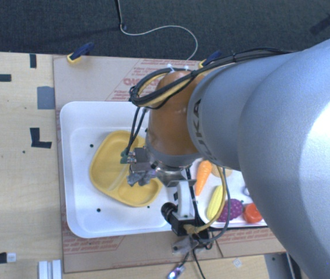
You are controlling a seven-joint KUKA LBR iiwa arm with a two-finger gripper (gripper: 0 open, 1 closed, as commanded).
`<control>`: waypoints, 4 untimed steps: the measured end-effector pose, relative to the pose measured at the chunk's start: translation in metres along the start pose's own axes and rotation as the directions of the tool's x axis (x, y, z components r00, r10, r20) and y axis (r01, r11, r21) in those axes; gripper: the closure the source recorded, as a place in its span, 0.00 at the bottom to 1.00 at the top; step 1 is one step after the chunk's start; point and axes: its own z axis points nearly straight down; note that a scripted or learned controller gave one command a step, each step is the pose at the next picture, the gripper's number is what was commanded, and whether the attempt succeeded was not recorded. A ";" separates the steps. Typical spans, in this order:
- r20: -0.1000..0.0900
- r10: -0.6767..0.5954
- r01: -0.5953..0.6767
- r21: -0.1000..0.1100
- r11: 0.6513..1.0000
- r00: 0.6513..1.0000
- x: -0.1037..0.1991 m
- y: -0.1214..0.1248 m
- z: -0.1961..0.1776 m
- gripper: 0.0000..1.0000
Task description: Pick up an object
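One white bin (75, 156) is in plain sight on the table (14, 173); a second bin's edge can be seen at lower right, largely covered by the arm. The left bin holds one item: a yellow plate (110, 164), lying flat toward the bin's right half. Its right portion is overlapped by the arm's wrist. The gripper (137, 172) sits directly over the plate's right side, with black cabling running down to it. The state of the jaws cannot be told from this view, as the wrist hardware hides them, and contact with the plate cannot be confirmed.

Right of the gripper, four small items are counted: one orange carrot (202, 176), one yellow banana-shaped piece (214, 202) just below it, one purple grape cluster (232, 209) beside that, and one red-orange piece (252, 214) at the far right. They lie close together, the carrot and banana nearly touching. Two blue-and-yellow clamps (80, 52) sit at the cardboard's upper edge.
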 end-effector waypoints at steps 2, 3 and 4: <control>-0.002 0.006 -0.006 -0.026 1.000 1.000 -0.128 0.000 -0.329 1.00; -0.003 -0.012 0.012 -0.008 1.000 1.000 -0.002 -0.001 -0.337 1.00; 0.001 -0.002 0.002 -0.002 1.000 1.000 0.047 -0.001 -0.287 1.00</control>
